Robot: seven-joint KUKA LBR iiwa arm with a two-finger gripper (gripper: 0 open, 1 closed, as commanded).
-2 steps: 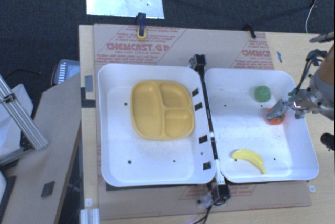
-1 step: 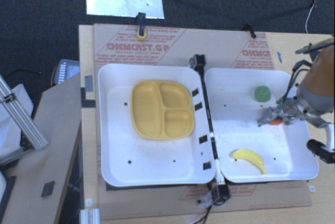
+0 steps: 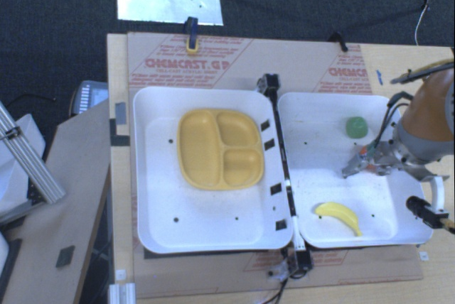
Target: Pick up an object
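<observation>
Yellow banana (image 3: 339,215) lies near our gripper (image 3: 353,169); we cannot tell its state, and we might bump the green ball (image 3: 357,127) away.

Grey arm (image 3: 419,143) with broad orange band above the wrist, dark cables looping along its side, slim metallic gripper (image 3: 353,169) with small reddish fittings

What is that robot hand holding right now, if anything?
Nothing, as far as the picture shows. The gripper hangs over the right bin, with the green ball and the banana both lying apart from it.
</observation>
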